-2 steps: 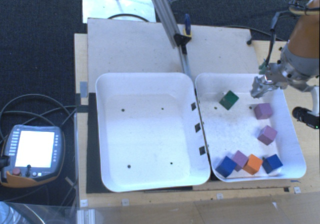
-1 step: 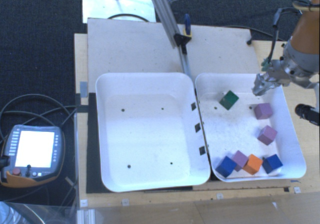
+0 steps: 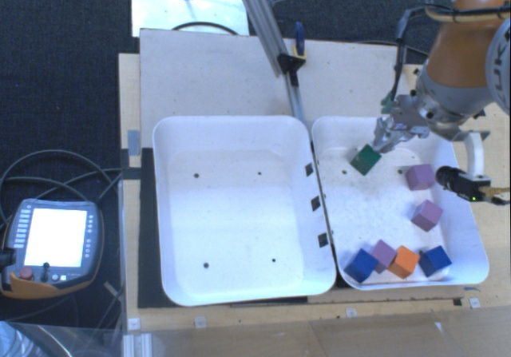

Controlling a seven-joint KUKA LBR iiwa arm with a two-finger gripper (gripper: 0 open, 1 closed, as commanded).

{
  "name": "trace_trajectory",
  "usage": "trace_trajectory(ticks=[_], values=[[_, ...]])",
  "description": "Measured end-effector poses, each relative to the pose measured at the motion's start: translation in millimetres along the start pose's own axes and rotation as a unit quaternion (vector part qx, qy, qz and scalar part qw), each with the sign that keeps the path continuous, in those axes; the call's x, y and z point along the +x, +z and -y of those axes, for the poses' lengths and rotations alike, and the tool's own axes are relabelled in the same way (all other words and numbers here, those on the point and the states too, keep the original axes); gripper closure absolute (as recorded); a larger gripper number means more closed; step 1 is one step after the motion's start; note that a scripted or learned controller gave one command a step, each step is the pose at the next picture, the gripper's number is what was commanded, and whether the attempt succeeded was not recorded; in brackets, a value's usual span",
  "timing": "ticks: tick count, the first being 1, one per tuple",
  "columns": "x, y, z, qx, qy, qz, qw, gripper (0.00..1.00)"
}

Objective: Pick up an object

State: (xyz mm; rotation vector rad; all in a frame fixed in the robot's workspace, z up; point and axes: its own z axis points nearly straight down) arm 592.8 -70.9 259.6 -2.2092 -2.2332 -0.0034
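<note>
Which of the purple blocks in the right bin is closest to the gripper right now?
The upper purple block, just below and right of the gripper. The middle one and the one in the bottom cluster lie farther down the bin.

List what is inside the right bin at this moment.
The right bin holds a green block at the gripper, three purple blocks, two blue blocks and an orange block. The arm covers its far right corner.
</note>
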Motion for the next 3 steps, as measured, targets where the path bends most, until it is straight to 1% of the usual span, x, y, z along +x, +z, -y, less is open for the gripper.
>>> trace_trajectory(ticks=[1,2,3], values=[[45.2,-3.0,-13.2,-0.001,0.000,0.000,1.0000,1.00],[95.5,-3.1,-31.5,-0.001,0.000,0.000,1.0000,1.00],[145.8,-5.8,-40.7,-0.001,0.000,0.000,1.0000,1.00]])
